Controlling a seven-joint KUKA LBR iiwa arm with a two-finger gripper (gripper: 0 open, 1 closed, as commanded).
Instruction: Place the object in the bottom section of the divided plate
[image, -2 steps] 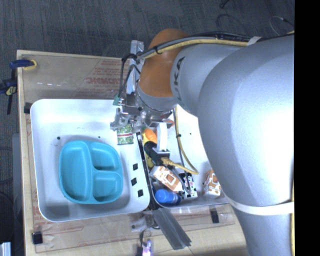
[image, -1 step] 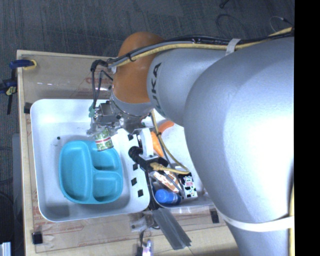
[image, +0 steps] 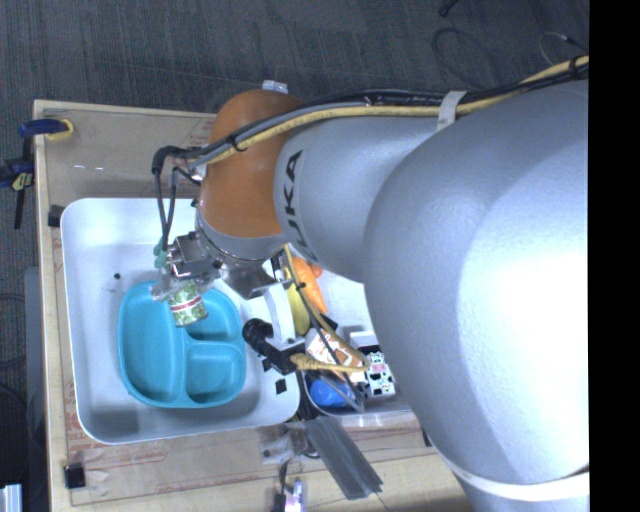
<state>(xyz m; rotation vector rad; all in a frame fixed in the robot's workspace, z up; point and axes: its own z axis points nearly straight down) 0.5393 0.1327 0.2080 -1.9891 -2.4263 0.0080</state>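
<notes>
A blue divided plate (image: 160, 350) lies in the left white bin (image: 85, 300), with one large section on its left and two smaller ones on its right. My gripper (image: 178, 280) reaches down over the plate's upper right edge. It is shut on a small cylindrical object (image: 187, 305) with a green, red and white label. The object hangs tilted over the rim between the large section and the upper small section. The arm's grey body and orange band (image: 245, 170) hide the bin's right side.
The right bin holds an orange item (image: 311, 287), a yellow item (image: 298, 308), a blue bowl (image: 330, 395) and a small patterned box (image: 378, 376), mostly under the arm. Bare bin floor lies left of and below the plate.
</notes>
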